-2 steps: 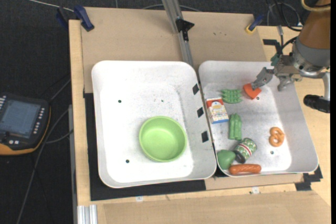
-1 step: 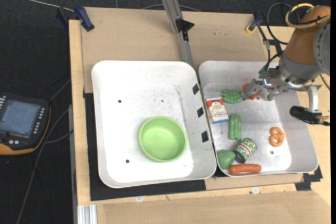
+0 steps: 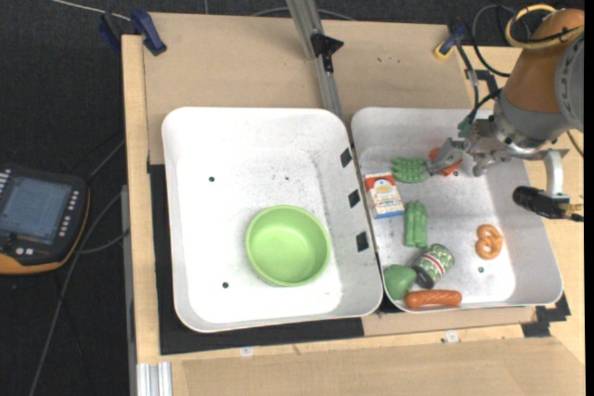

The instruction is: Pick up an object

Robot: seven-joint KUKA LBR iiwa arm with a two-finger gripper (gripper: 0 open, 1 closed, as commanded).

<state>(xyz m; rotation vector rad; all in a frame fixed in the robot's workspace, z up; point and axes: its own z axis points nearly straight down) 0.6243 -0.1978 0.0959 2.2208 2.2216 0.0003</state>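
We take the small green toy (image 3: 408,169) as our target (possibly a leafy vegetable; it is too small to tell). It lies in the right bin (image 3: 538,278), above the little carton (image 3: 383,197). The gripper (image 3: 452,157) hangs just right of the toy; we cannot tell its state. We should descend squarely. The bin's divider edge lies left of the toy; open floor lies to its right.
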